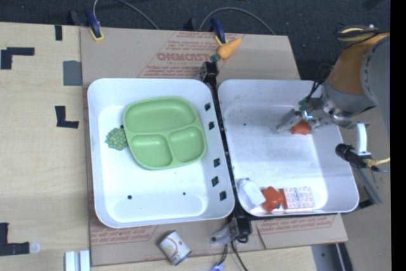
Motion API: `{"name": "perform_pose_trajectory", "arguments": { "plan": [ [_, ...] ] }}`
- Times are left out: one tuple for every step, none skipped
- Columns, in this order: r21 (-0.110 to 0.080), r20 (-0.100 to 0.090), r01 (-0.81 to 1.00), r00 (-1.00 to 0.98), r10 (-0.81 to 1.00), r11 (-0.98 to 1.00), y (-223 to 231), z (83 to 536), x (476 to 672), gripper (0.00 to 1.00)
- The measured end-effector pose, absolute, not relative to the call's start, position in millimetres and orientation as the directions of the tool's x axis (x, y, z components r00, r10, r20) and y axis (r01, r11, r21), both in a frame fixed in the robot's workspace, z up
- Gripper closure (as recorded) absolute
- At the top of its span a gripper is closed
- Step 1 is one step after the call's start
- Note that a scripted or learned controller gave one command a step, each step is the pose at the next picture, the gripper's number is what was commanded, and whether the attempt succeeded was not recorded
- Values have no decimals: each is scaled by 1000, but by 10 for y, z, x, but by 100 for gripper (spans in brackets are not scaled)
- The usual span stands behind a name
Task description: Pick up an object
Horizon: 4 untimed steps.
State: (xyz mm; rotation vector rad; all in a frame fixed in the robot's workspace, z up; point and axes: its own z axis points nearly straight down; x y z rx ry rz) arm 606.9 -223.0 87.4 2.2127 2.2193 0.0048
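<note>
The small orange-red object [301, 129] sits in the right bin [266, 98], up in its far right part, and it lies right at my fingertips. My gripper [298, 122] reaches in from the right, low over the bin floor. One thin grey finger [285, 123] slants out to the left of the object, so my fingers look spread, with the object at their base and touching them; I cannot tell that it is pinched between them.

The object is a soft-looking lump, matte, with no sharp corners. The bin floor around it is smooth white plastic, faintly speckled. Toward the left wall and the near edge the floor lies open, giving me wide room on that side. The bin's right rim runs just beside my wrist.

At the near edge of the same bin lie a red piece [273, 198], a white rounded thing [248, 190] and a flat printed packet [301, 197], close together and well apart from me.

The left bin [101, 187] holds a green three-part plate [165, 132], glossy with rounded corners, and a green knobbly ball [117, 138] touching its left edge.
</note>
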Motion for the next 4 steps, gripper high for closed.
{"name": "perform_pose_trajectory", "arguments": {
  "plan": [
    [6, -2, 1000, -3, 1000, 3, -2230, 870, 6583, 0],
    [5, -4, 1000, -2, 1000, 2, -1994, 870, 6370, 0],
    [6, -4, 1000, -1, 1000, 1, -1922, 873, 6090, 0],
    [6, -5, 1000, -2, 1000, 2, -1922, 969, 6090, 100]
  ]
}}
